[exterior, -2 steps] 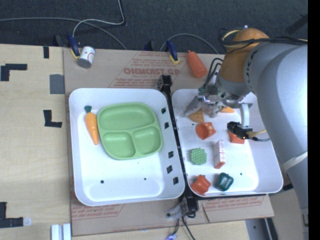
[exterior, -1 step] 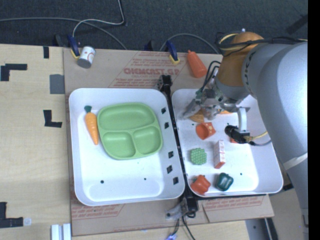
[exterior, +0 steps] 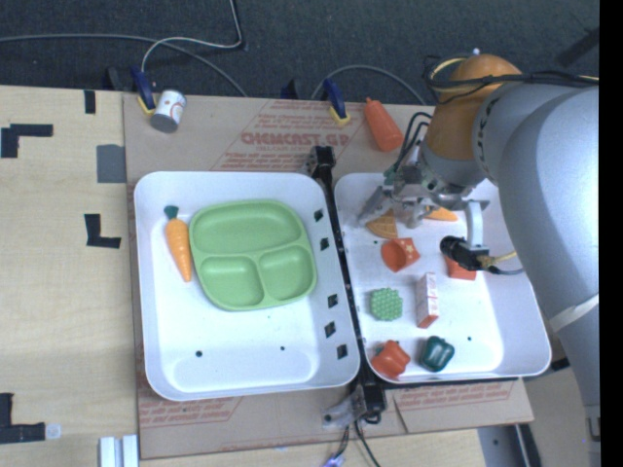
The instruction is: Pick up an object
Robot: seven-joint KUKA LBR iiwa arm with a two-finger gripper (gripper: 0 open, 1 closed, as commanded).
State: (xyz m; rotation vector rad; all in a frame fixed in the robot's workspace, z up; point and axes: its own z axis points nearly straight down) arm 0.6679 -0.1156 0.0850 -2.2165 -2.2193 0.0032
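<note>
**Gripper low over the right bin's far end**

The gripper (exterior: 389, 212) hung with fingers spread apart, holding nothing, above an orange wedge (exterior: 383, 228) in the right bin (exterior: 516, 343). Nearer lay an orange-red piece (exterior: 399, 253), a green round toy (exterior: 385, 305) and a small carton (exterior: 426, 300). The left bin (exterior: 156, 358) held a green divided plate (exterior: 253, 254) and a toy carrot (exterior: 178, 245).

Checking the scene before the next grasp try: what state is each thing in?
Gripper: low in the right bin, fingers spread, nothing between them.
Green plate: flat in the left bin, compartments bare.
Toy carrot: lying beside the plate.
Small carton: lying down.
Orange wedge: loose by the fingertips.
</note>
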